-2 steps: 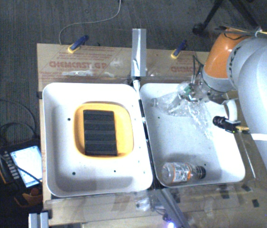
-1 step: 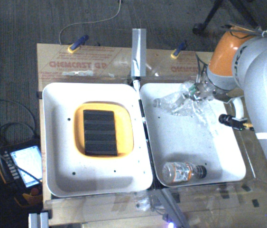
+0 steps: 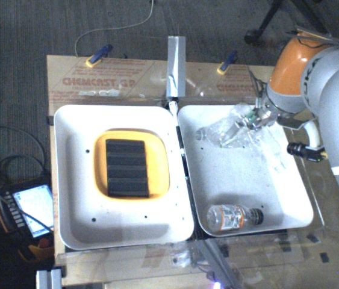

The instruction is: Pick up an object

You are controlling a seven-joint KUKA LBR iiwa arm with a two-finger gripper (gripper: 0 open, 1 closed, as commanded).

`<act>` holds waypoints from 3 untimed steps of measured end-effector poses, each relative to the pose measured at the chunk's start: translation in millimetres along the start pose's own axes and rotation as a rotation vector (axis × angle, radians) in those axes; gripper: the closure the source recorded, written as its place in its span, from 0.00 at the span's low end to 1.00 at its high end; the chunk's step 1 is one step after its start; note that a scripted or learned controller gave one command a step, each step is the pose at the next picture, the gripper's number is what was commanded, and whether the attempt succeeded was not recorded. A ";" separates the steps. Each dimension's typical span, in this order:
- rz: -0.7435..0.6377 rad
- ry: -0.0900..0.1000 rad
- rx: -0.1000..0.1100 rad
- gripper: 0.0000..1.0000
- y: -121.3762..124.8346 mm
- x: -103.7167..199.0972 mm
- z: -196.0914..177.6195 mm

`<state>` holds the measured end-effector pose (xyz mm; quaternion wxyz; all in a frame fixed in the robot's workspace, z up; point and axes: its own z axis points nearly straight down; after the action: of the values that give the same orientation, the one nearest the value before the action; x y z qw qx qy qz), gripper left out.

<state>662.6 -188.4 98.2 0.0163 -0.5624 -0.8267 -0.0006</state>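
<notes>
A yellow tray-shaped object with a black ridged insert (image 3: 128,166) lies flat in the middle of the left bin (image 3: 73,221). In the right bin (image 3: 289,191), a small clear plastic bottle with an orange label (image 3: 232,217) lies on its side against the near wall. A crumpled clear plastic wrapper (image 3: 229,130) sits at the far side of that bin. My gripper (image 3: 252,118) is down at the wrapper's right edge, below the orange wrist band, and its tip is lost among the shiny plastic.
A metal post (image 3: 176,66) stands behind the seam between the two bins. Blue and yellow clamps (image 3: 99,55) hold a cardboard sheet at the bench's back edge. The grey arm body (image 3: 332,107) overhangs the right bin's right rim.
</notes>
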 end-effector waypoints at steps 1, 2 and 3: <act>0.268 -0.024 -0.024 0.00 -4.2 -28.1 -71.9; -0.206 -0.035 -0.015 0.00 -8.6 -32.2 -105.4; -0.162 -0.031 -0.017 0.00 -67.4 -6.0 -192.4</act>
<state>607.2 -222.4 291.5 -0.0015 -0.4938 -0.8696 -0.0003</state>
